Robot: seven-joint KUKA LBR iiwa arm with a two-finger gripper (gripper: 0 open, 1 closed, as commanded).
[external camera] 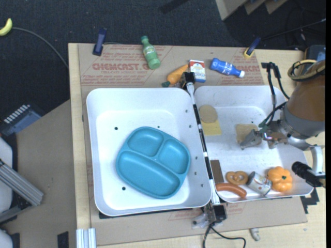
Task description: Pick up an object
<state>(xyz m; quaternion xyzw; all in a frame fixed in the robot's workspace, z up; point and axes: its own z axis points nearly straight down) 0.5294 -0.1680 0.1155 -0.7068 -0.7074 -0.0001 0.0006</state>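
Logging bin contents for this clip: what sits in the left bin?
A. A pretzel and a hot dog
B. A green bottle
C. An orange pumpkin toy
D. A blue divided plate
D. The blue divided plate lies alone in the left bin; the green bottle lies on the bench behind the bins, and the pumpkin, pretzel and hot dog are in the right bin.

Hidden and cut-off parts

The arm (310,107) is running off the right edge; the pincer (253,140) is blurring against a tan piece (244,132), its grip unreadable.
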